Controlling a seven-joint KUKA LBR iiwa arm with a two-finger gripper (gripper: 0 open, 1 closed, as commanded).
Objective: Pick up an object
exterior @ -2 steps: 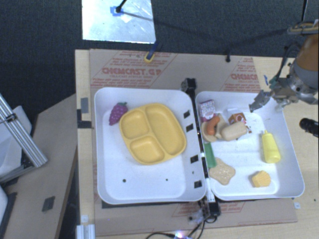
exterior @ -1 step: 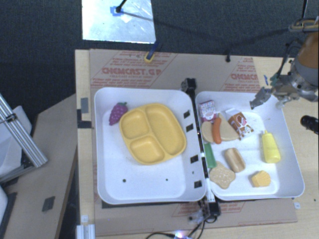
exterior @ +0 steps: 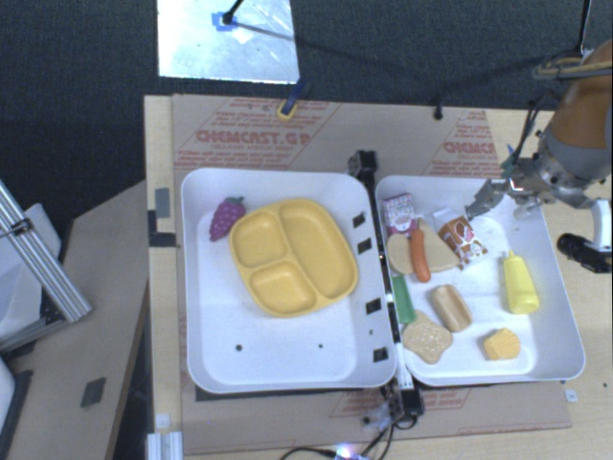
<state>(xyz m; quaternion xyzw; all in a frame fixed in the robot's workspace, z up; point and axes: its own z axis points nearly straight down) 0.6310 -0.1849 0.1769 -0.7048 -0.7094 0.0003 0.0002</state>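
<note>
Along right edge of view: grey arm [exterior: 579,127] with orange band, entered from right, wrist bent down and leftward over far right corner of right bin [exterior: 565,286]. Jaws [exterior: 486,199] pointed toward bin's back wall, above the items and just right of the brown carton; nothing seen between them. Open or closed: could not be told, tips too small and blurred.

Right bin, contents listed back to front:
- small pink-and-white packet [exterior: 398,211], near back left corner.
- brown carton [exterior: 462,241], tilted, just below jaws, apart from them.
- orange carrot-like stick [exterior: 420,254], laid across a round tan slice [exterior: 436,254].
- yellow squeeze bottle [exterior: 519,283], lying near right wall.
- green strip [exterior: 401,300], along left wall.
- hot-dog bun [exterior: 451,308], centre.
- bread slice [exterior: 426,338], near front left.
- orange cheese-like block [exterior: 501,344], near front right.

Left bin [exterior: 206,353]:
- yellow three-compartment tray [exterior: 292,256], centred, set at a slant.
- purple grape cluster [exterior: 226,218], just beside tray's far left edge.

Both bins set side by side on cardboard-covered worktop [exterior: 259,132]. Beyond worktop, on dark floor: shiny metal sheet [exterior: 228,29].
</note>
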